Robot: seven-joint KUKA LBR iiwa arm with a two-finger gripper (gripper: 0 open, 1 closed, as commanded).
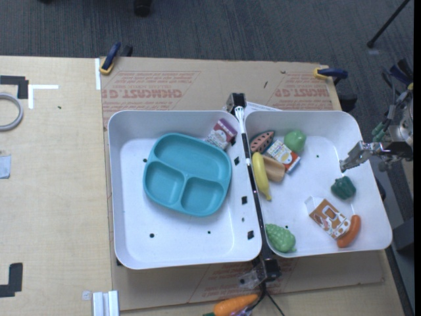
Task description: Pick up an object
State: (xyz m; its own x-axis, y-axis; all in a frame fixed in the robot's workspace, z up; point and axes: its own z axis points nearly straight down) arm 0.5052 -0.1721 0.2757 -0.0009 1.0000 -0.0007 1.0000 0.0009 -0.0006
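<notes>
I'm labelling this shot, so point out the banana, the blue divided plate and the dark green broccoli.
banana (261, 175): camera view, middle of its yellow body.
blue divided plate (172, 154): camera view, floor of its large upper compartment.
dark green broccoli (343, 188): camera view, centre of its head.

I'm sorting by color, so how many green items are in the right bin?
3: a round green piece near the back, a dark green one by the right wall, and a bumpy light green one at the front left corner.
</notes>
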